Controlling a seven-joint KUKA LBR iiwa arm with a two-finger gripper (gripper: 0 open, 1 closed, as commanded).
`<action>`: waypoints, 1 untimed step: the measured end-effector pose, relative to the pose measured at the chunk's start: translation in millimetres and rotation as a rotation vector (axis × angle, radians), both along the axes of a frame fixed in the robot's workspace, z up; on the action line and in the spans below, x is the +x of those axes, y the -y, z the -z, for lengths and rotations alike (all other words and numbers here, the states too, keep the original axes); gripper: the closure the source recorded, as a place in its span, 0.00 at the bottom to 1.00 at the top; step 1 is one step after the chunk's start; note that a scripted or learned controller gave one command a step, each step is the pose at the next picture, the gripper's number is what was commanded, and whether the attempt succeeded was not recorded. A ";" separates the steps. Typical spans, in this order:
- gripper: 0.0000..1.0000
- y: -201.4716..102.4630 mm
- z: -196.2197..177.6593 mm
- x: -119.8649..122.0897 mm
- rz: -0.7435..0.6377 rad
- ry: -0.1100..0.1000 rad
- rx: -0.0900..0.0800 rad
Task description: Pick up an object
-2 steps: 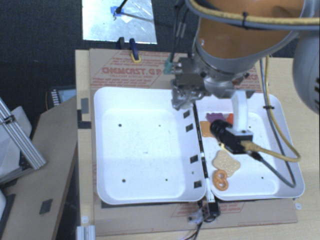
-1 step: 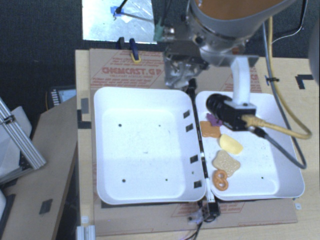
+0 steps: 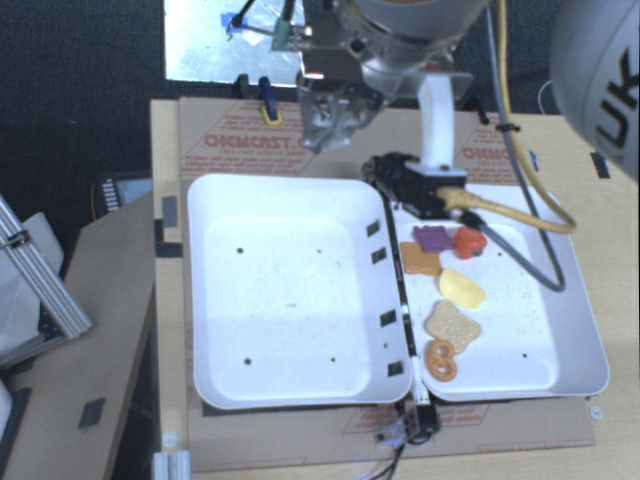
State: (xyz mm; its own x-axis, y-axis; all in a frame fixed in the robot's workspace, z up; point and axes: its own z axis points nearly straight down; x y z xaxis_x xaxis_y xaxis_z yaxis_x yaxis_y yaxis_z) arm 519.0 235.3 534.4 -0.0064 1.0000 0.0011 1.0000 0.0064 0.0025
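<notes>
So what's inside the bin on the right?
The right bin holds toy food: a purple piece, red piece, orange piece, yellow piece, tan biscuit and pretzel. The black camera mount covers its far corner.

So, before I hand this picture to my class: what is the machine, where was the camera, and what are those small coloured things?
The grey machine at the top is a robot arm with an orange band; its job is to pick up an object. One fixed camera looks down at a slant on two shallow white bins. The left bin shows bare floor. The right bin holds small toy pieces: purple, red, orange, yellow, a tan biscuit shape and an orange pretzel. Nothing is visibly being held.
</notes>
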 end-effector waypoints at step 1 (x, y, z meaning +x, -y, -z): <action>0.00 1.2 -0.5 -1.1 0.001 0.000 0.000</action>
